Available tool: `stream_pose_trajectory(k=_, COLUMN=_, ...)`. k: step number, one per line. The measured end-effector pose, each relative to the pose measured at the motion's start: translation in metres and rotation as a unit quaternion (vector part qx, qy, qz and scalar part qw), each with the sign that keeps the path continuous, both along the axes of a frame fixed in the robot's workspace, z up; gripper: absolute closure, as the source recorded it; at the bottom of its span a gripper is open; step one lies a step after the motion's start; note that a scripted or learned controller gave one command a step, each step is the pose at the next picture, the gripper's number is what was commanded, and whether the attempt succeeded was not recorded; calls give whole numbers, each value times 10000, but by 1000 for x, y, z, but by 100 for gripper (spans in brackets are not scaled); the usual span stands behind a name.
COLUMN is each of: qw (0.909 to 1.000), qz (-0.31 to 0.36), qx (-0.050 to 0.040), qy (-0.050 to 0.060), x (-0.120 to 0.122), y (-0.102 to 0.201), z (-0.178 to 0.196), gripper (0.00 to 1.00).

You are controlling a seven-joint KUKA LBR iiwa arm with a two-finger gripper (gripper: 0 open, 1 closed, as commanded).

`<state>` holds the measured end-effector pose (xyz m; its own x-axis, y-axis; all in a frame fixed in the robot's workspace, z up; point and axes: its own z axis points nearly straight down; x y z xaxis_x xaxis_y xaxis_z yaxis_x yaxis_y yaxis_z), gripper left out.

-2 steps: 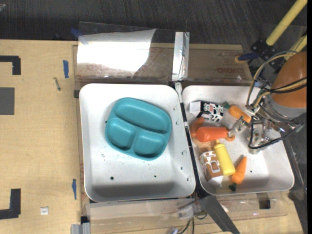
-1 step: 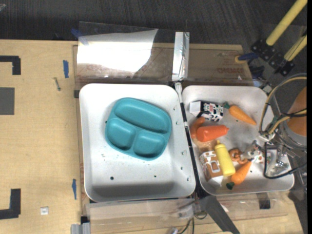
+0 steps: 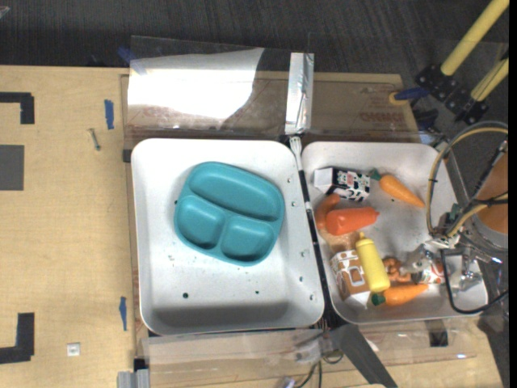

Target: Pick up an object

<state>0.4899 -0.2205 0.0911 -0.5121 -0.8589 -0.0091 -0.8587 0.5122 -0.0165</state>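
Note:
The right bin (image 3: 408, 153) holds several toy foods. A carrot (image 3: 400, 188) lies at the back beside a black-and-white carton (image 3: 349, 183). An orange-red pepper (image 3: 349, 218) sits at the left. Nearer the front are a yellow bottle (image 3: 371, 265), a brown box (image 3: 350, 277) and a second carrot (image 3: 404, 295). My gripper (image 3: 447, 262) hangs low over the bin's right front corner, just right of that second carrot and some small items. Cables and metal parts blur its tip, and nothing shows clearly held in it.
The left bin (image 3: 161, 281) carries a teal divided plate (image 3: 229, 212). A shiny foil strip (image 3: 299, 95) and a plastic sheet (image 3: 194, 87) lie behind the bins. Yellow rods (image 3: 477, 27) stand at the back right. Cables (image 3: 443, 184) loop over the right bin's edge.

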Motion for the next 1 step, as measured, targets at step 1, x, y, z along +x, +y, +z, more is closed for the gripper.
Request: stream_pose_trajectory(k=1, qw=9999, qz=123, qx=-1, qy=-1, x=-3, y=1, z=0, gripper=0)
